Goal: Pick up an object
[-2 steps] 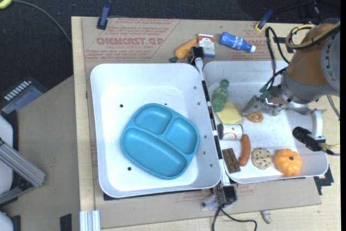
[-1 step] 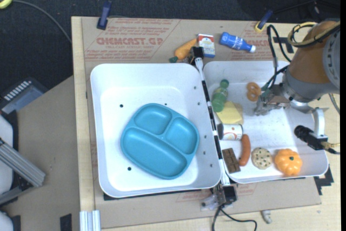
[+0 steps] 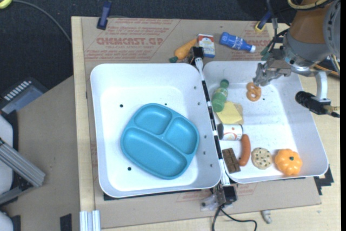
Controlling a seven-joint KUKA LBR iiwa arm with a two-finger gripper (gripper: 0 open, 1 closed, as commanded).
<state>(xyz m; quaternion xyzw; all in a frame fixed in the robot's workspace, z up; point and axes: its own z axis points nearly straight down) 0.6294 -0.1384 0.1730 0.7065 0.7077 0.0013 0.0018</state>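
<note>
My fingers (image 3: 263, 76) low in right bin (image 3: 303, 132), far end, just above pretzel (image 3: 253, 91); clenched or spread, can't tell. Pretzel on bin floor, near green bottle (image 3: 220, 96). Blue plate (image 3: 159, 140) in left bin (image 3: 108, 116).

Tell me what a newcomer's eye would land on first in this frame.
The big blue three-compartment plastic plate lying alone in the left white bin. Next, the small toy foods along the right white bin, where the grey two-finger gripper hangs right above a small tan pretzel.
</note>
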